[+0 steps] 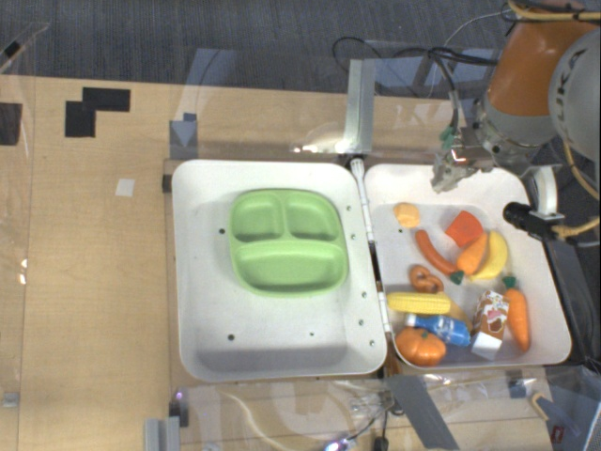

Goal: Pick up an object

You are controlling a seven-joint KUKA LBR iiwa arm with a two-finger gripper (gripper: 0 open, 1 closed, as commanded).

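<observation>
End effector (454, 169) over right bin's (560, 346) far edge, nothing visibly gripped.
I can't tell its grip state; toy food lies clustered below it, nearest the yellow piece (407, 215), so I'd descend there.

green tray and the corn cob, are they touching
Apart. The camera view shows the green tray in the left bin and the corn cob in the right bin, the bins' rims between them.

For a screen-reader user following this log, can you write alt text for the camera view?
The robot's hand hovers over the back edge of the right bin, which holds toy food: a hot dog, banana, corn cob, carrot and small pumpkin. The left bin holds a green divided plate.
</observation>
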